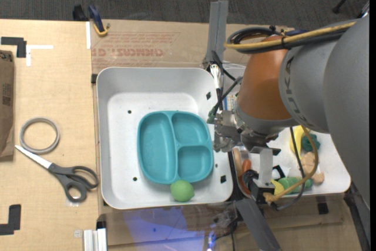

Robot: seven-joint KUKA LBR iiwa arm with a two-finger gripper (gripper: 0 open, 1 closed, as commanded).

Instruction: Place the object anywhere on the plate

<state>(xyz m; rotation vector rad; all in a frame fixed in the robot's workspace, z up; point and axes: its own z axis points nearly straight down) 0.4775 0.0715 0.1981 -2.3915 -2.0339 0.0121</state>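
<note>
End effector (229, 139) beside teal plate (175, 147), round green ball (183, 190)

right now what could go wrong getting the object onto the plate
The green ball lies off the teal plate, between it and the left bin's near wall: a grasp may be crowded, and the ball could roll. The arm hangs over the divide between bins and might clip that edge.

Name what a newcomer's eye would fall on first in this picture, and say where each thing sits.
The big grey arm with its orange band looms at the right, bent over the right bin. In the left bin lies a teal three-part plate, with a small green ball beside its near rim. Scissors lie on the bench to the left.
</note>
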